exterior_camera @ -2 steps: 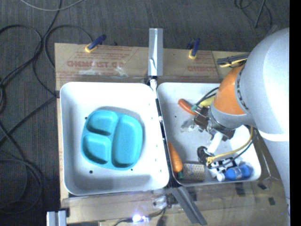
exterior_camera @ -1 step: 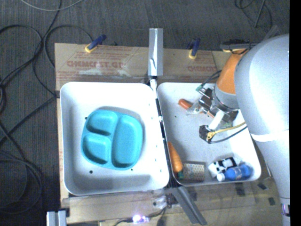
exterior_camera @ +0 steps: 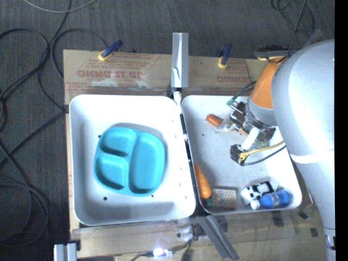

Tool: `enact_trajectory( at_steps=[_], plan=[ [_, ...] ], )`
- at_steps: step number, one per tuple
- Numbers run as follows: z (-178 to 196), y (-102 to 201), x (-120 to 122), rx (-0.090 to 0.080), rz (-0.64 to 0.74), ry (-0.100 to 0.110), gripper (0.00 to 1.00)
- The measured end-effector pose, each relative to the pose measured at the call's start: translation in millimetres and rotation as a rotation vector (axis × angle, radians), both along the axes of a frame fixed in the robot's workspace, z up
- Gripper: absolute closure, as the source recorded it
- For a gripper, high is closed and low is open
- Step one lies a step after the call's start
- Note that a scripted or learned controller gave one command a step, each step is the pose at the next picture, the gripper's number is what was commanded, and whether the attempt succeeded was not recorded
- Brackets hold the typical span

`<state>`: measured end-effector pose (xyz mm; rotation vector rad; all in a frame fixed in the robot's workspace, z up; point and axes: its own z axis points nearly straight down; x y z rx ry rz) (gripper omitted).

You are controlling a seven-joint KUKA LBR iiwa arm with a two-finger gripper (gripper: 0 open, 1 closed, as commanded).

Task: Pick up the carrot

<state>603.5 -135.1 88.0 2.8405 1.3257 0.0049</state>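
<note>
Two shallow white bins, side by side on the bench; we list the contents below.

Left white bin point(exterior_camera: 79, 162): one light-blue plastic tray with three compartments point(exterior_camera: 130, 159), lying flat near the middle.

Right white bin point(exterior_camera: 217, 159):
- one orange tapered carrot point(exterior_camera: 202, 182), lying against the bin's left wall near the front left corner. Its long axis runs roughly along that wall, thicker end toward the front.
- one speckled grey-brown rectangular pad point(exterior_camera: 224, 197), just beside the carrot's thick end.
- one small black-and-white toy point(exterior_camera: 255, 192) and one blue plastic bottle point(exterior_camera: 274, 199), at the front right.
- one small orange-red piece point(exterior_camera: 213, 119), at the back, just beside the gripper. We cannot tell if it touches.

Arm: grey, orange-banded, with its two-finger gripper point(exterior_camera: 232, 119) over the back of the right bin. We cannot tell if it is parted or closed, and we see nothing clamped in it.

Governing relation: the carrot lies well apart from the gripper, toward the view's lower left. We judge the grasp not yet begun. The approach should cross the carrot's long axis, and the nearby wall leaves little room on that side.
</note>
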Motion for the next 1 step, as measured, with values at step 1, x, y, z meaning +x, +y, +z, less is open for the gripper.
enact_trajectory(
  at_steps=[1],
  plan=[
    [-0.5, 37.8, 29.6, 0.003, -0.343, 0.0, 0.0]
  ],
)
